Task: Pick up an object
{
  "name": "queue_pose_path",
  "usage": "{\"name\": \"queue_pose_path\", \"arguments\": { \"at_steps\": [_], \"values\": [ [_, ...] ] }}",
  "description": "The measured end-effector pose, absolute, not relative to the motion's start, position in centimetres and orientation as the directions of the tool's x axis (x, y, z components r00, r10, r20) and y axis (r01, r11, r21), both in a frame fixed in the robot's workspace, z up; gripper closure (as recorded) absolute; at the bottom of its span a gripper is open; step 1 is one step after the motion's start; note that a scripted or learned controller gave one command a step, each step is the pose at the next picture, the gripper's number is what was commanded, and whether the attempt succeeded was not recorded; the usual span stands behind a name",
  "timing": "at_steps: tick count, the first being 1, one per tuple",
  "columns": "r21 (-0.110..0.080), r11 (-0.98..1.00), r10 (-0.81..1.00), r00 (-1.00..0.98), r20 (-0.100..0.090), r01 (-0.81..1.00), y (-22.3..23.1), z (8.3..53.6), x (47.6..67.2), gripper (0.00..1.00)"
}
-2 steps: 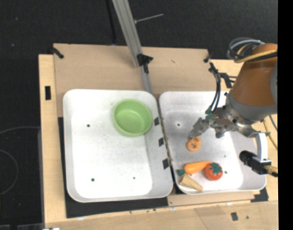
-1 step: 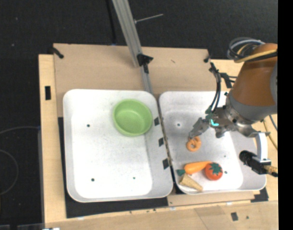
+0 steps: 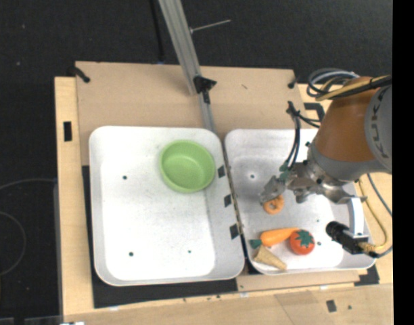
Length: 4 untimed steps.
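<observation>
Nearest us lies a cone (image 3: 270,258); we see the pincer (image 3: 274,196) poised over an orange ball (image 3: 274,205), grip state unclear.

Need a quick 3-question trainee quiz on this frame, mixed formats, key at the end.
1. True or false: the green bowl sits in the left bin.
2. Multiple choice: which item lies nearest the gripper? A) tomato B) small orange piece C) carrot
3. Fill in: the cone-shaped item lies in the ____ bin, near its front edge.

Key: 1 true. 2 B; it lies right below the gripper in the right bin, and whether it is held cannot be told. 3 right.
</observation>
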<state>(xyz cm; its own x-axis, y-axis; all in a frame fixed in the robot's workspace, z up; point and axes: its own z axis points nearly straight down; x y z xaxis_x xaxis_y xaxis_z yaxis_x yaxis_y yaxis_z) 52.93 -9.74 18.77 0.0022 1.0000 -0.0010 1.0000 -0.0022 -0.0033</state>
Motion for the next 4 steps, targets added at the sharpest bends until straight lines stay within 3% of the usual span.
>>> {"name": "queue_pose_path", "arguments": {
  "at_steps": [1, 2, 3, 4],
  "values": [
    [-0.005, -0.002, 1.000, 0.002, -0.001, 1.000, -9.9, 12.6, 53.4, 0.00],
    [-0.002, -0.002, 1.000, 0.002, -0.001, 1.000, -10.1, 9.9, 53.4, 0.00],
    [0.005, -0.008, 1.000, 0.008, -0.001, 1.000, -10.1, 11.2, 53.6, 1.00],
    [0.006, -0.004, 1.000, 0.004, -0.001, 1.000, -10.3, 15.5, 53.5, 1.00]
  ]
}}
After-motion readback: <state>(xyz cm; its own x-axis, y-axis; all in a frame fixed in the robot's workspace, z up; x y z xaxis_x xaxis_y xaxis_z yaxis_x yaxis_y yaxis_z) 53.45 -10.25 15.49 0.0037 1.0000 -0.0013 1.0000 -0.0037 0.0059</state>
